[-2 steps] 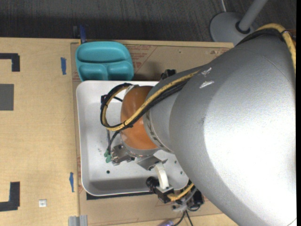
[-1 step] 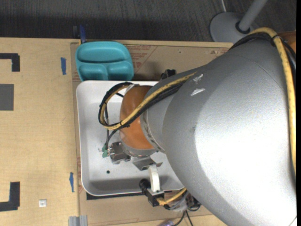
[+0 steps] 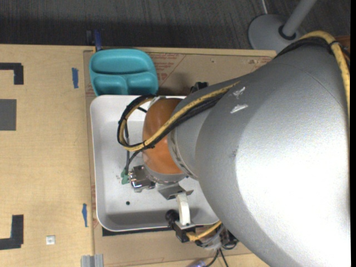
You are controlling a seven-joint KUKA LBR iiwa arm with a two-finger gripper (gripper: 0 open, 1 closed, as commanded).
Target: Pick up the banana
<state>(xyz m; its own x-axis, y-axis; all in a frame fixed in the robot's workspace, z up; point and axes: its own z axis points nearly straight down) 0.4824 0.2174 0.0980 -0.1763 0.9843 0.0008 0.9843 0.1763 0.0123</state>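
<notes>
My grey arm with its orange band (image 3: 158, 138) reaches from the right and hangs over the white bin (image 3: 108, 166), covering most of its inside. The wrist end and gripper mount (image 3: 146, 181) sit low over the bin's middle, pointing down. The gripper's tips are hidden under the wrist. No banana is visible; whatever lies under the arm is covered.
A teal divided tray (image 3: 123, 71) stands just behind the bin's far edge. Yellow and black cables (image 3: 127, 132) loop off the wrist over the bin's left half. Cardboard bench surface (image 3: 44, 149) spreads to the left. A lamp base (image 3: 272, 31) sits at the back right.
</notes>
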